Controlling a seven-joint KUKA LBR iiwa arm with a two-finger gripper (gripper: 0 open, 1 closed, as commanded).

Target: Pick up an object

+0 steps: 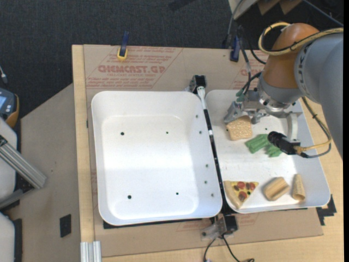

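Gripper point(244, 115) down in right bin point(313, 192), directly over tan bread-like block point(239, 129), likely the pick target. Whether its jaws are open or closed: cannot tell. Just right of the block, green piece point(263, 144). Well below the block, along the bin's near edge: pizza slice point(240, 191), bread roll point(275, 188), cone-shaped piece point(298, 186).

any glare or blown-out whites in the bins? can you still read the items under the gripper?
Camera view: the left bin floor glares bright at its lower half, with detail washed out; the right bin is evenly lit, so the pizza slice and green item read sharp; the gripper shades the tan sponge slightly.
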